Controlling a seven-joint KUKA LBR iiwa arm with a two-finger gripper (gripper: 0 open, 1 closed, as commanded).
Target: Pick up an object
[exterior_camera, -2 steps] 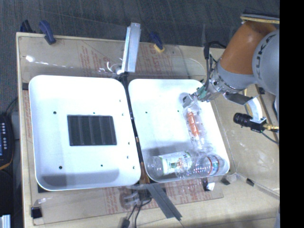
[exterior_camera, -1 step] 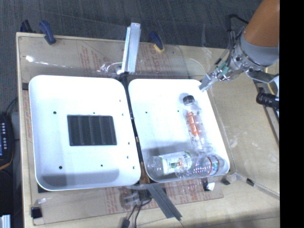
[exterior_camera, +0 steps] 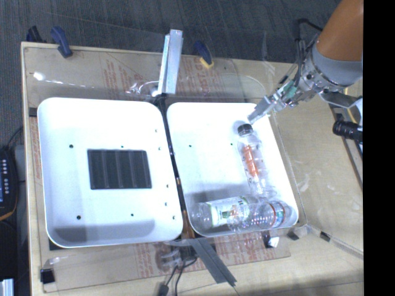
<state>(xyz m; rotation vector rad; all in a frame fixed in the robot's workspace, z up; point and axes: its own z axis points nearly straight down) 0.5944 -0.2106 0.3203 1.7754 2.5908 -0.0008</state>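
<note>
pincer [exterior_camera: 254, 118] hangs over the far right corner of the right bin [exterior_camera: 203, 128], tip just beside the dark cap of a clear bottle with orange inside [exterior_camera: 252, 159]. cannot tell how far open it is, too small and blurred; nothing seen between it. that bottle lies lengthwise along the bin's right wall, cap toward the far edge. clear bottle with green label [exterior_camera: 222, 213] lies on its side along the near wall, touching a crinkled clear bottle with red bits [exterior_camera: 268, 214] in the near right corner. left bin [exterior_camera: 62, 128] holds a dark ribbed rectangle [exterior_camera: 119, 169] near its middle. blue clamps [exterior_camera: 62, 42] on the tabletop's far edge.
</note>
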